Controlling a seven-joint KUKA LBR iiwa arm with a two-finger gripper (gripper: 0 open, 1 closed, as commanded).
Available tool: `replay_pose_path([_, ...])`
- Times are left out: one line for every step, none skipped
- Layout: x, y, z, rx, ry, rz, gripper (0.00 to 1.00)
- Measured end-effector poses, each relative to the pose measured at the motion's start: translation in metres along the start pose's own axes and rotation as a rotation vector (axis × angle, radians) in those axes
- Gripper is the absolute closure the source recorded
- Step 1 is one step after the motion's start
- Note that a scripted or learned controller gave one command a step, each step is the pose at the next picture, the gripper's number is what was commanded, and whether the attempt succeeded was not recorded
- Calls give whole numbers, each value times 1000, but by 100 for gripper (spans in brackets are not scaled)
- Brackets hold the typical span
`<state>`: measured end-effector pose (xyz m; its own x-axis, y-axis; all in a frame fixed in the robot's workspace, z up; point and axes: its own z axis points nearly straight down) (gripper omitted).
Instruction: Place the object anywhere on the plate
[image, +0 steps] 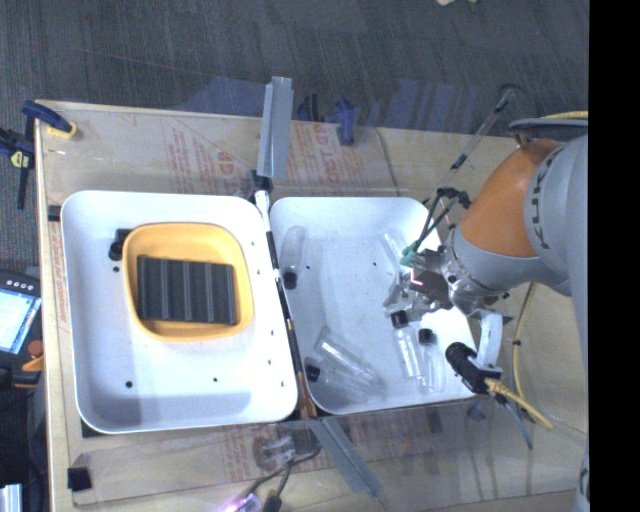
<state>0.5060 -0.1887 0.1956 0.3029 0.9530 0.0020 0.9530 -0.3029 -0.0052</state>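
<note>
Over the right bin (340, 225), fingers (405, 305) near clear vials (415, 360).

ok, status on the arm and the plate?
Gripper low in right bin, among clear plastic tubes; grasp unconfirmed. Yellow plate in left bin, dark ridged insert on it. Bin walls lie between.

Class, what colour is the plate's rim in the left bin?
Yellow-orange, around a dark ribbed centre: plate, camera view.

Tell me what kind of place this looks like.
Probably a robotics lab test bench: an arm reaches over two white bins on a plywood bench, with clamps at its edge and loose cables in front.
</note>
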Motion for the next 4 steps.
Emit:
replay_pose_path([62,-16,-15,1,-1,-256,100])
replay_pose_path([119,29,-49,-2,-2,-302,100])
replay_pose_path([182,34,4,1,-2,-459,100])
replay_pose_path([182,34,4,1,-2,-459,0])
